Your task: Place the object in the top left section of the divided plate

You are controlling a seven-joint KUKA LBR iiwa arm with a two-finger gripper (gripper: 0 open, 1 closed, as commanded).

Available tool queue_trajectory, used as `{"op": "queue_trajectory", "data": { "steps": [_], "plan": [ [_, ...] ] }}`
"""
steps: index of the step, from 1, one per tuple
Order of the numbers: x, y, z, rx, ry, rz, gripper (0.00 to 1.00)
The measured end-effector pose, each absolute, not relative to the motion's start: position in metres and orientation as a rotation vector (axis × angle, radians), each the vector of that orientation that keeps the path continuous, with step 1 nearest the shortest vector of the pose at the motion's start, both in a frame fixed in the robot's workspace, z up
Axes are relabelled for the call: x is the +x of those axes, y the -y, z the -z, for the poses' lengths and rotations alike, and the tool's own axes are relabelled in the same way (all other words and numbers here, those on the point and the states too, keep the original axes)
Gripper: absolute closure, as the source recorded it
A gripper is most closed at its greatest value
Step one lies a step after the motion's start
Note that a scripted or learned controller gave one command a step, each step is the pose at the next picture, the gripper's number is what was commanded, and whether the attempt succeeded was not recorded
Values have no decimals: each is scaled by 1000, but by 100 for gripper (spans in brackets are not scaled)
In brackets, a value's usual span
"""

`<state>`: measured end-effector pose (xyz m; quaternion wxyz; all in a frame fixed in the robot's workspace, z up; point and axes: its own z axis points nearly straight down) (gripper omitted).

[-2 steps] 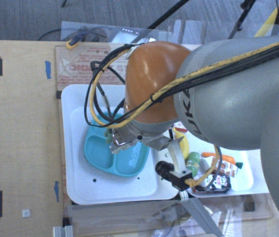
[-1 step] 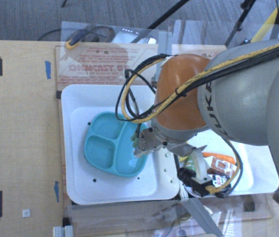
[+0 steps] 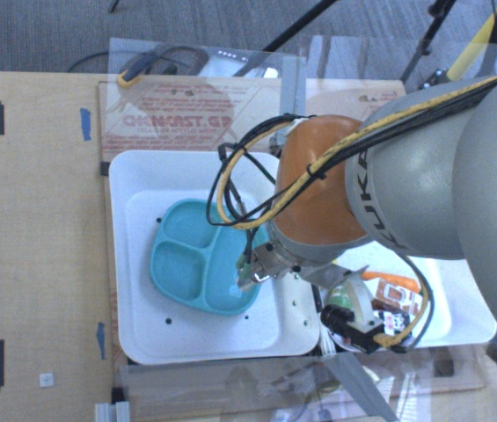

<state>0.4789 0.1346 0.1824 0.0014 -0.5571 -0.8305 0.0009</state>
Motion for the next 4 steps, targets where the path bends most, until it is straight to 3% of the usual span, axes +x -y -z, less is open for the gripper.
{"op": "queue_trajectory", "data": {
  "steps": [1,2,3,4],
  "plan": [
    [480,-135,-301,-1583,2715,0,100],
    [479,-159,-252,-1416,2803,-1,100],
    [480,-158,-252,-1417,2803,-1,0],
    [480,-158,-262,-1419,2803,1,100]
  ]
}}
